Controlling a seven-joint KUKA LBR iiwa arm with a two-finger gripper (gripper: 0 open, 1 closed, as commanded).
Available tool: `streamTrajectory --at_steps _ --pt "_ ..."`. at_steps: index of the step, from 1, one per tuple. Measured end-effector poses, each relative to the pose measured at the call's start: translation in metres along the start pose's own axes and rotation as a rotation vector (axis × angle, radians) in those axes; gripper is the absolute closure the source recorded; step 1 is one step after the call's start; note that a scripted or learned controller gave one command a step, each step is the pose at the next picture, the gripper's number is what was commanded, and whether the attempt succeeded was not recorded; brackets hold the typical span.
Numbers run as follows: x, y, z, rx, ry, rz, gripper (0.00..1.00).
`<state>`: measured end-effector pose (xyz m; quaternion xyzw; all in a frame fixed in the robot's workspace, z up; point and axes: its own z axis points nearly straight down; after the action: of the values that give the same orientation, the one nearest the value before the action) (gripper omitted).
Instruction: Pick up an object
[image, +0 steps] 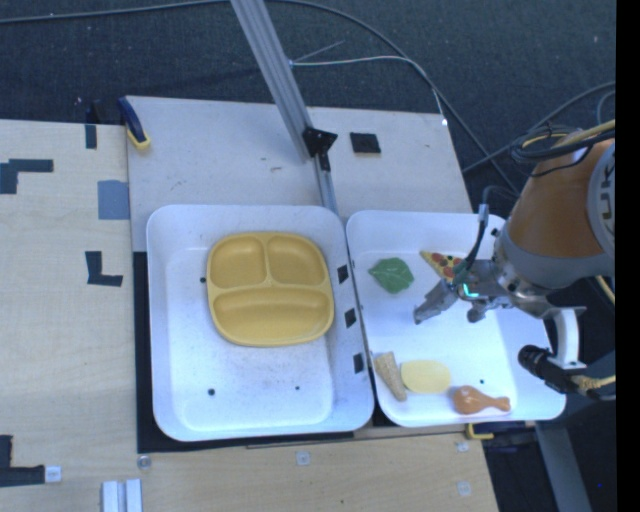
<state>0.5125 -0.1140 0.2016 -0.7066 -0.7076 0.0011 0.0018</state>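
My gripper (454, 308) hangs over the middle of the right bin (520, 345), reaching in from the right. Its two fingers are spread, so it is open, with nothing between them. A green leafy piece (391, 274) lies to its upper left. A pizza slice (440, 264) lies just above it, close to the wrist. Along the bin's front lie a tan bread-like stick (388, 376), a pale yellow oval piece (427, 376) and an orange drumstick (480, 402).
The left bin (175, 330) holds a yellow divided plate (270, 288). A metal pole (285, 85) slants up from the back of the bench between the bins. Cables trail on the dark floor at the upper right.
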Motion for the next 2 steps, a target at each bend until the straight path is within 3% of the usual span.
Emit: streamTrajectory --at_steps 1,2 --pt "0.000 0.000 0.000 -0.001 0.000 0.000 0.00" --pt "-0.005 -0.008 0.048 0.001 -0.001 0.002 0.00"
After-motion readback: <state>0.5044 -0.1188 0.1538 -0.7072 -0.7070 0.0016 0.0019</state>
